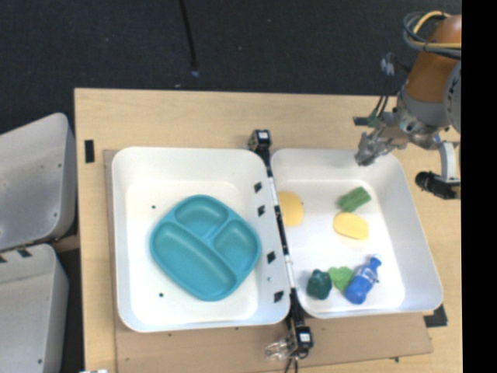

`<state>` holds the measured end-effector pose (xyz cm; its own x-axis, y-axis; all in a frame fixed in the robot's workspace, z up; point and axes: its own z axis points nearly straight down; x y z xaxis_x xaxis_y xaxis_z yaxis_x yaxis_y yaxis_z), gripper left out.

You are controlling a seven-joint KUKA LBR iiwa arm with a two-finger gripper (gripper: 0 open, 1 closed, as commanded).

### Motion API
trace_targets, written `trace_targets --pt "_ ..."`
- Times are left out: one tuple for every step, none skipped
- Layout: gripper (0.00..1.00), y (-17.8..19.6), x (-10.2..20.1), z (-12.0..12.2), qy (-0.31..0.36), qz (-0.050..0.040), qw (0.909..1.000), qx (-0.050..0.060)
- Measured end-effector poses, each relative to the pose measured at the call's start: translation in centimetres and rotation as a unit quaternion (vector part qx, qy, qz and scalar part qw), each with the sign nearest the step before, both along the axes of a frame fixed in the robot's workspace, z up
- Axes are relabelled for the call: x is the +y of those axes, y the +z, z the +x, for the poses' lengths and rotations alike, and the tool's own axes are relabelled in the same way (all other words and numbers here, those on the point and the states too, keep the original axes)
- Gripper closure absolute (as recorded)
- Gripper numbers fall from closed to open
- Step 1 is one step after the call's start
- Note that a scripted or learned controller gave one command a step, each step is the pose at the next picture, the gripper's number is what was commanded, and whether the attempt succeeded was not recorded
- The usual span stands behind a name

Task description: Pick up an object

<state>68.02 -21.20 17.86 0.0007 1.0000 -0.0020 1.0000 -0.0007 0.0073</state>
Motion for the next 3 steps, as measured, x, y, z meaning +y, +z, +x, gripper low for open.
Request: trace_targets --pt "1.00 2.5 -0.1 0.1 0.002 0.0007 1.0000 0.001" --pt "1.00 2.0 4.5 -1.9 0.002 0.0005 1.0000 0.004" --pt "1.00 1.9 8.6 -3.5 0.002 0.0006 1.0000 0.003"
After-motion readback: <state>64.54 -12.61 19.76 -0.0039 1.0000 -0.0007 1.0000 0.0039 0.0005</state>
